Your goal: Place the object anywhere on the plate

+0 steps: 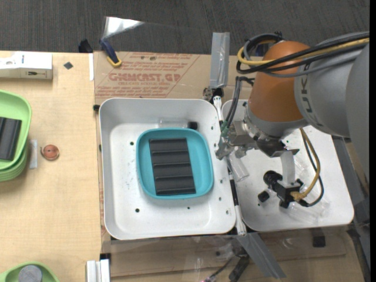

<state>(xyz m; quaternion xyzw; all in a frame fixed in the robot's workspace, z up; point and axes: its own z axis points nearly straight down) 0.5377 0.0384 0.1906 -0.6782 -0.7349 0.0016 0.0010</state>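
Observation:
A teal plate [202,157] with rounded corners sits in the middle of the left white bin [117,204]. A black ridged rectangular object [171,160] lies flat on the plate and covers most of its inside. My gripper [229,148] hangs at the divide between the two bins, just right of the plate's right rim and above the left edge of the right bin [335,210]. It is apart from the black object, and I see nothing held in it.
A small black piece [192,125] lies behind the plate in the left bin. Another small dark bit [262,197] lies in the right bin. Cardboard [147,75] lies behind the bins. On the bench to the left are a green dish [17,107] and a small copper disc [50,152].

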